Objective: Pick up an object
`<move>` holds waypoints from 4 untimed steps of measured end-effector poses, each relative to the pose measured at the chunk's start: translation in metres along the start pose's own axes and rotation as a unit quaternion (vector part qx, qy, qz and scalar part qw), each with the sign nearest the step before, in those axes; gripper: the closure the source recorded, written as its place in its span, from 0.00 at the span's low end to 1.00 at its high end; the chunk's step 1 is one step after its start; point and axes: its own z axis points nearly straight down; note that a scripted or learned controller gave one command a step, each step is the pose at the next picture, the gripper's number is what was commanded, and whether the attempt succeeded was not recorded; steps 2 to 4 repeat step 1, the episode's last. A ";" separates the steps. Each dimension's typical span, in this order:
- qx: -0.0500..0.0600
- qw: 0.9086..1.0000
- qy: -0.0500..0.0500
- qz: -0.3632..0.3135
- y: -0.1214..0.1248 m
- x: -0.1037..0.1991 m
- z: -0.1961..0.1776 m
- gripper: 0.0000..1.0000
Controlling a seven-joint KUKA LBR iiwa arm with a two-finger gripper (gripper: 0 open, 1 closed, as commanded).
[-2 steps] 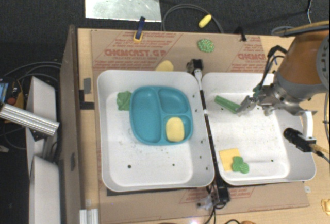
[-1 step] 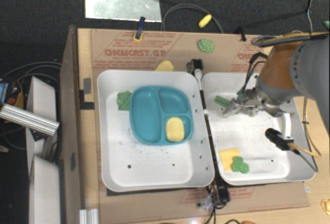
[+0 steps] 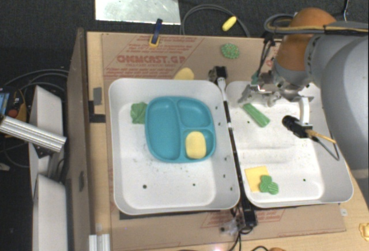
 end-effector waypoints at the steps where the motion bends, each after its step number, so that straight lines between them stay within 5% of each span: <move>1: 0.001 1.000 0.000 0.001 -0.002 -0.002 -0.011 1.00; 4: 0.001 1.000 0.000 0.001 -0.002 -0.002 -0.011 1.00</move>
